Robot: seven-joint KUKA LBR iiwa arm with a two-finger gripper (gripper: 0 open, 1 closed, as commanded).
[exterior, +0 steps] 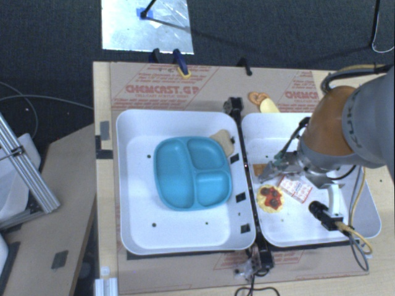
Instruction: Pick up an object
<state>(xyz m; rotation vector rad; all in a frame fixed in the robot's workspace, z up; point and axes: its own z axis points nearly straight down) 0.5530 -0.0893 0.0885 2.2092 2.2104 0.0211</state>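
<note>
Your arm, nearest the lens, hung over the right bin, crowding its far rim. Beneath the wrist, your tool sat by the divider; whether it was apart or together, you could not tell. Just beside it lay a red-and-yellow object and a packet. Open floor remained along the near rim.

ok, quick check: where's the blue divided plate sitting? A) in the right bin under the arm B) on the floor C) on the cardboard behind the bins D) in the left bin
D: the blue divided plate lies flat in the left bin, while the arm is over the right bin.
</note>
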